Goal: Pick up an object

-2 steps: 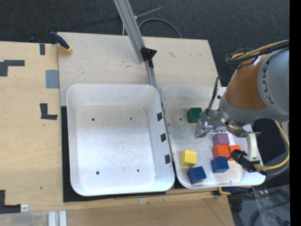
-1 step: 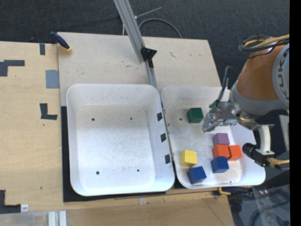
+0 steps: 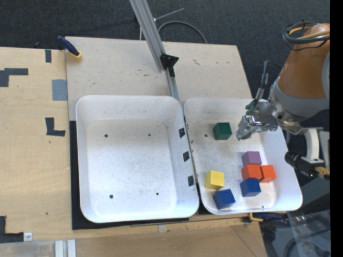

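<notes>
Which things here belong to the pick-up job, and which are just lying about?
Job: gripper; green cube; purple cube; two orange cubes; yellow cube; two blue cubes; right white bin.
Lying about: left white bin; blue-and-yellow clamp.

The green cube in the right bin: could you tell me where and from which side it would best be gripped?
Probably straight from above, closing on two opposite side faces of the green cube. It sits alone on the floor of the right bin, apart from the purple, orange, blue and yellow cubes nearer the camera, so all its sides look free. The gripper is just to its right.
</notes>
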